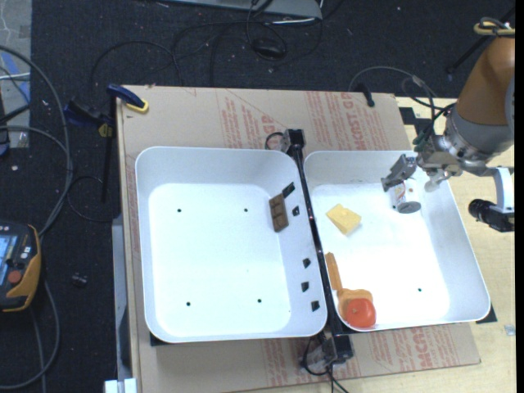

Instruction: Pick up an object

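In the right bin (458, 244) lie a pale yellow block (344, 219) near the upper left and an orange tool with a red round end (354, 301) at the lower left corner. A small brown bar (279, 212) leans on the right wall of the left bin (164, 178). My gripper (403, 195) hangs over the upper part of the right bin, to the right of the yellow block and apart from it. Nothing shows between its fingers.
Both bins sit on a cardboard sheet (246, 113) on the bench. A black divider with clips (307, 244) runs between the bins. Cables and a blue-and-yellow clamp (127, 98) lie beyond the upper left corner.
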Action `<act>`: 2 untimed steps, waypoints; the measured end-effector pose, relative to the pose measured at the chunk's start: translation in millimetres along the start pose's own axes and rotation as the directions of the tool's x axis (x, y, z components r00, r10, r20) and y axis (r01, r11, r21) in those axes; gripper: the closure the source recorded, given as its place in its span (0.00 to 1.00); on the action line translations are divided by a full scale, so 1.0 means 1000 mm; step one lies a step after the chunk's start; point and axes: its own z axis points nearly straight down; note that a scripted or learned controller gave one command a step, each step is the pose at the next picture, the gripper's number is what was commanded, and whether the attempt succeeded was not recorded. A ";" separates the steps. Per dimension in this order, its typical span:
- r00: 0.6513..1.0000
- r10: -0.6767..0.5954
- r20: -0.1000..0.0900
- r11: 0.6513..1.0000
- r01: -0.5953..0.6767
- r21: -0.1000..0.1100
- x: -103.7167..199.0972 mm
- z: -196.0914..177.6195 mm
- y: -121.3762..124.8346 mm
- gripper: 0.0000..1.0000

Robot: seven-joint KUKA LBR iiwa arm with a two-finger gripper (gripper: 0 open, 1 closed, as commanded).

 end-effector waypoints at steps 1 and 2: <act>1.000 -0.001 0.001 1.000 0.001 -0.006 0.000 -0.003 0.001 0.00; 1.000 0.000 0.000 1.000 0.000 -0.001 -0.006 0.053 0.008 0.00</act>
